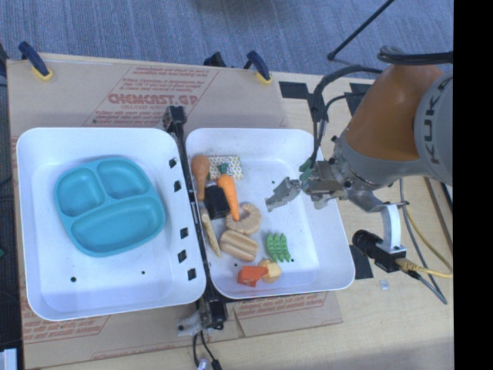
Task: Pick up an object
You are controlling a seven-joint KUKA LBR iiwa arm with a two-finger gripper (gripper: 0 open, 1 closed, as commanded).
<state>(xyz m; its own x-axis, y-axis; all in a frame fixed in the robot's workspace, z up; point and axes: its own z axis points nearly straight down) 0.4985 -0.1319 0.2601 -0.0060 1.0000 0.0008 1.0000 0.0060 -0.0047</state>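
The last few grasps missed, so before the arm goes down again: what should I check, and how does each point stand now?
1. Gripper above the right bin, over bare floor: ok.
2. Something between its fingers: not ok, nothing there.
3. Finger opening: cannot tell.
4. Targets within the bin: ok; carrot, green piece, bread slice.
5. Targets well apart: not ok, most crowd the divider side.
6. Blue plate out of the way in the left bin: ok.

Two shallow white bins, left bin (31, 206), right bin (293, 141), one blue divided plate (108, 203), one toy carrot (229, 193), one green ridged piece (278, 247), two blue clamps (35, 60), one robot arm (393, 122)
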